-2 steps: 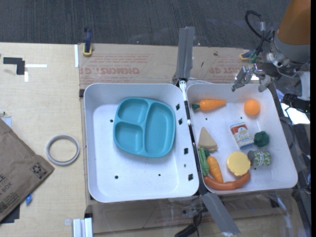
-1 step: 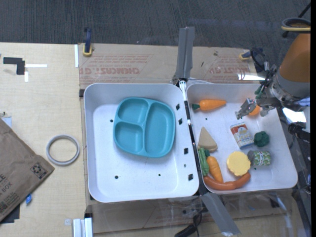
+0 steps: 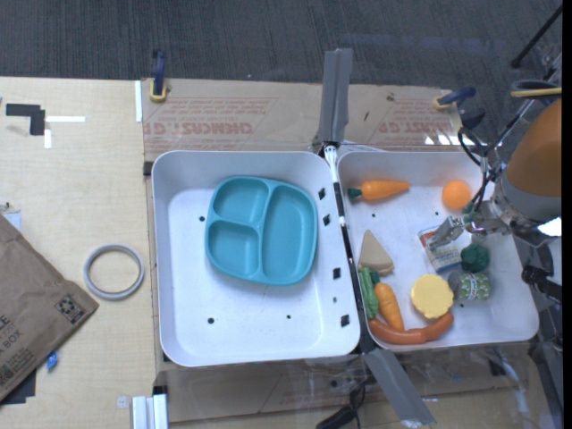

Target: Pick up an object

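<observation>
Clutter is your main worry here: the right bin (image 3: 527, 324) holds many small toys packed close, and no single target is marked out. The gripper (image 3: 444, 237) sits low in that bin's middle, at about 3 o'clock in the camera view, over a small silvery-white packet (image 3: 440, 251). You cannot tell from this angle whether the fingers are spread or pressed together, nor whether anything sits between them.

Judge the risks from the neighbours. A dark green lump (image 3: 475, 257) lies just beside the packet at its 3 o'clock, a yellow disc (image 3: 432, 295) at 6 o'clock, a small patterned can (image 3: 472, 285) at 5 o'clock, and an orange ball (image 3: 456, 194) at 12 o'clock. A closing stroke could catch two things at once or nudge the packet flat against the floor — thin, slick items tend to slip out. Further off, a tan wedge (image 3: 376, 254) and two carrots (image 3: 380, 189) (image 3: 388, 304) lie towards 9 o'clock, with a red sausage (image 3: 413, 331) along the near wall.

The left bin (image 3: 170, 266) bears a teal divided plate (image 3: 262, 230). Both bins rest on brown cardboard (image 3: 241, 114); at 9 o'clock the bench (image 3: 71, 186) carries a tape ring (image 3: 113, 270) and a paper bag (image 3: 31, 315) — dark carpet (image 3: 223, 21) lies beyond.
</observation>
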